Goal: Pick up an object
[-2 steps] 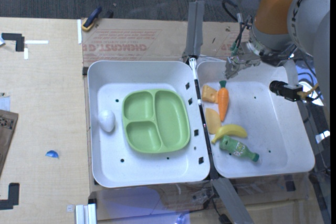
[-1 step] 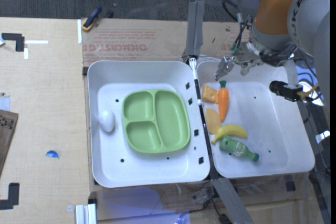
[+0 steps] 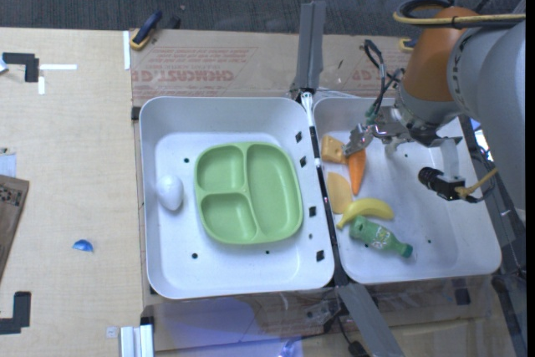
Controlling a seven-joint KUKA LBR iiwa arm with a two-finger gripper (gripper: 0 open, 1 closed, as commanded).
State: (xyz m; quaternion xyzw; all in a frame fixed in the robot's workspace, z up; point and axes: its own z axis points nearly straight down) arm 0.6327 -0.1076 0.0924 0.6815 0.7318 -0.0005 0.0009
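Carrot [image 3: 357, 170] lies in the right bin [image 3: 443, 255], its top touching the gripper [image 3: 361, 138]; whether the fingers grip it cannot be told. Beside it are a cheese wedge [image 3: 333, 149], banana [image 3: 364, 210] and green bottle [image 3: 380, 237]. The left bin [image 3: 167, 263] holds a green divided plate [image 3: 248, 192] and a white egg [image 3: 170, 192].

The right bin [image 3: 435, 259] holds the pickable things, bunched at its nine o'clock side. An orange carrot [image 3: 357, 170] points toward six o'clock. A yellow wedge [image 3: 333, 149] sits at its ten o'clock. A pale orange slice [image 3: 339, 191], a yellow banana [image 3: 365, 210] and a toppled green bottle [image 3: 380, 237] follow toward six.
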